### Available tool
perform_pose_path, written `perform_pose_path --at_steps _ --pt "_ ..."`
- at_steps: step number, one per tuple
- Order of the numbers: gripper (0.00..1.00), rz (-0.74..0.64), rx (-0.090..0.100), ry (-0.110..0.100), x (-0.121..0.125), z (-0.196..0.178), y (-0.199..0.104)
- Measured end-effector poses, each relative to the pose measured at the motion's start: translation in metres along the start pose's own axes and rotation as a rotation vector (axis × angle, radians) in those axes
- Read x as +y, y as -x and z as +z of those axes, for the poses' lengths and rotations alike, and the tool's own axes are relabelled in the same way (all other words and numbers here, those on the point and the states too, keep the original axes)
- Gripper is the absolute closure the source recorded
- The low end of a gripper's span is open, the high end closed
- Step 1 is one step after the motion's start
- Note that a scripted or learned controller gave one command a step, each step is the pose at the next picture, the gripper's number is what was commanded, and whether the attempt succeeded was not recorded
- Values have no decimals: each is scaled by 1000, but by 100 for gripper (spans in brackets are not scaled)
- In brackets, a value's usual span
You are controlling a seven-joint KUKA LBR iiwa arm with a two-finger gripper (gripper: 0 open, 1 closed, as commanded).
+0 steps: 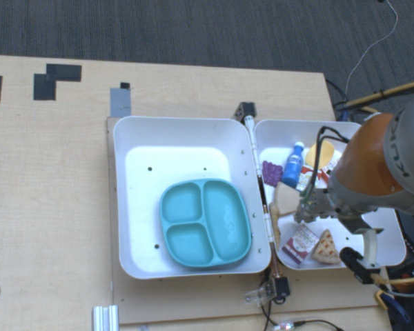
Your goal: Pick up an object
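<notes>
Grey carpet borders a pale wooden bench (48, 185) that carries two shallow white bins side by side. Seen from the overhead camera, the left bin (134, 185) holds a turquoise divided plate (205, 221) with three compartments, lying flat toward its near right corner. The right bin (393, 243) is crowded: a blue bottle with a white cap (292, 164) lies near the far end, a purple item (271, 172) just beside it against the dividing wall, something yellow (324, 156) behind the bottle, and nearer the camera a small printed packet (300, 243) touching a toy pizza slice (325, 248).

Reaching in from the right, the arm (372, 167) with its orange band hangs over the right bin, and the gripper (309, 209) sits low between the bottle and the packet. Whether the jaws are apart or together I cannot tell; the wrist hides them, and nothing can be seen held.

Likely candidates for the pick are the packet or the pizza slice. Because they touch, a closing grasp could nudge one aside or catch both; the flat packet may also slip free.
</notes>
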State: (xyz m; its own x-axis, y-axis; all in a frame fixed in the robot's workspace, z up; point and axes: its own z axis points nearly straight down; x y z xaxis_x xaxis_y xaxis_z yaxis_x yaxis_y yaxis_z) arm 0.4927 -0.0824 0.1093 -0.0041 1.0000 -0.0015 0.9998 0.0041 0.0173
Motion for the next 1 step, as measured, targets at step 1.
perform_pose_path --at_steps 1 --pt "0 1 0 0 0 0 0"
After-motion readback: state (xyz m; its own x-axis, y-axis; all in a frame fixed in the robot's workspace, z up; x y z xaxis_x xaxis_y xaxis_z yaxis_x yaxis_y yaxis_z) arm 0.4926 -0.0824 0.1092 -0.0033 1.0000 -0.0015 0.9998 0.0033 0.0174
